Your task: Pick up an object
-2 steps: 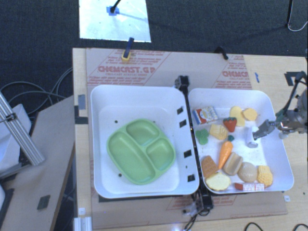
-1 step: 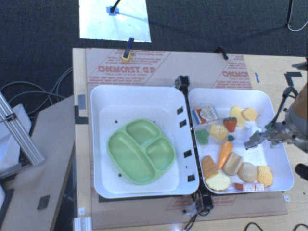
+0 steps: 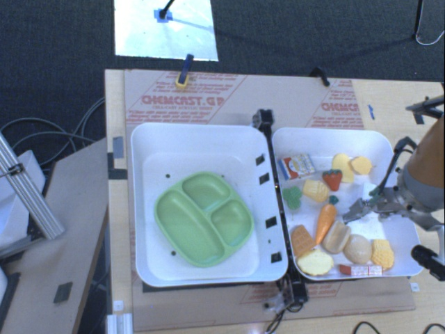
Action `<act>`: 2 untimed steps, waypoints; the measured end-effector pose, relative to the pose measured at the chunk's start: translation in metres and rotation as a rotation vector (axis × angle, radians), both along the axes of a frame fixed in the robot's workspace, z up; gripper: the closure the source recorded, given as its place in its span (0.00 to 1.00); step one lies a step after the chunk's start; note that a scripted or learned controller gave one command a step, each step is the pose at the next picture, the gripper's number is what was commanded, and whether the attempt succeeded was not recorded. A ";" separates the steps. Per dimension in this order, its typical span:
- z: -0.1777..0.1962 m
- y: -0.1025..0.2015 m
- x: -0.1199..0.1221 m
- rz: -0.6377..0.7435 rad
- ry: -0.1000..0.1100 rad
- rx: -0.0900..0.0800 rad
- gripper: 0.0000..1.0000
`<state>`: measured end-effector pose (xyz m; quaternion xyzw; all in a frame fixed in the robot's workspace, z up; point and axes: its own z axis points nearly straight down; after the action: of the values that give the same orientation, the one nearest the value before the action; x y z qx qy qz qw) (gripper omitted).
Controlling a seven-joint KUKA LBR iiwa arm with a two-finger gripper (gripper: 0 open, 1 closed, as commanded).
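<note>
Your end effector (image 3: 356, 211) hangs over the right bin (image 3: 382, 143), near the carrot (image 3: 325, 223) and bread roll (image 3: 338, 236); can't tell its opening or any hold. Drop straight onto one item, clear of neighbours. Left bin (image 3: 149, 152) holds a green tray (image 3: 203, 218). Surface (image 3: 229, 92) is cardboard-lined, dark carpet beyond.

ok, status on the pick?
Gripper low over right bin, nothing between its fingers. Nearest: carrot and bread roll. Toy food packed tight around. Green tray alone in left bin.
</note>
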<state>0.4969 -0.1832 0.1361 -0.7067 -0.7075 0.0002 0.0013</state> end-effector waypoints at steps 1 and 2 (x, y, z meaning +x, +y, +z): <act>-0.049 0.000 0.002 -0.002 -0.006 -0.002 0.00; -0.034 0.000 0.005 0.000 -0.013 0.001 1.00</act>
<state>0.5021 -0.1827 0.1026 -0.7068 -0.7074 -0.0050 -0.0028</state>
